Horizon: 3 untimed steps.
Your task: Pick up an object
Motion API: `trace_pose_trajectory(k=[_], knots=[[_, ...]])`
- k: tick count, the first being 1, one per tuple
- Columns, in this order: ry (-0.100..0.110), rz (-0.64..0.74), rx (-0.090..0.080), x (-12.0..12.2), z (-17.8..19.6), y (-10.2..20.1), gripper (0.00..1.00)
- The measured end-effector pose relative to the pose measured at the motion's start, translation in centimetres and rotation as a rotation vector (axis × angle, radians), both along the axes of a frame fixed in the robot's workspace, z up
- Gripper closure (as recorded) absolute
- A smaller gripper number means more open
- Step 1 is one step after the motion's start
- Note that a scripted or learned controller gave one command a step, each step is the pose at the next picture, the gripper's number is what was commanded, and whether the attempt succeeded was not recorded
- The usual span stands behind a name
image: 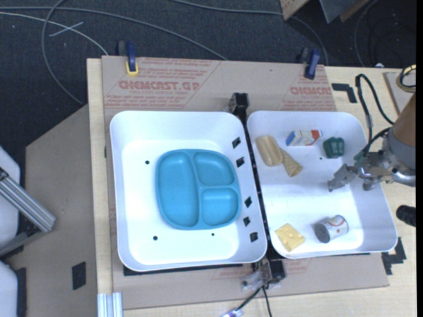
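White right bin (370,243) under my gripper (353,177), fingers spread and holding nothing; I'm on approach, next choosing the nearby green block (333,147) and descending.

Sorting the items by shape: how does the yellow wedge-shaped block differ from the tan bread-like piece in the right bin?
The yellow wedge-shaped block is bright yellow, short and angular; the tan bread-like piece is pale brown, longer and rounded. The yellow block lies by the right white bin's near edge, the tan piece towards its far edge. Both lie along the bin's left side.
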State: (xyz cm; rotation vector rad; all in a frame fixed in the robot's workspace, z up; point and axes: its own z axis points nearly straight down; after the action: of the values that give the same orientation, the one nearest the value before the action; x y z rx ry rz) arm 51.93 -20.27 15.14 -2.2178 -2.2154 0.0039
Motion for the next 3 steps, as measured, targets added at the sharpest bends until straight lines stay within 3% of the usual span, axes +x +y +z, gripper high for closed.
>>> trace_pose_trajectory(k=[1, 2, 3], knots=[[-0.001, 0.002, 0.001, 0.5, -5.9, 0.7, 0.0], [-0.007, 0.001, -0.002, 0.7, -4.4, 0.6, 1.0], [-0.013, 0.002, -0.005, 1.7, 1.4, 0.3, 1.0]])
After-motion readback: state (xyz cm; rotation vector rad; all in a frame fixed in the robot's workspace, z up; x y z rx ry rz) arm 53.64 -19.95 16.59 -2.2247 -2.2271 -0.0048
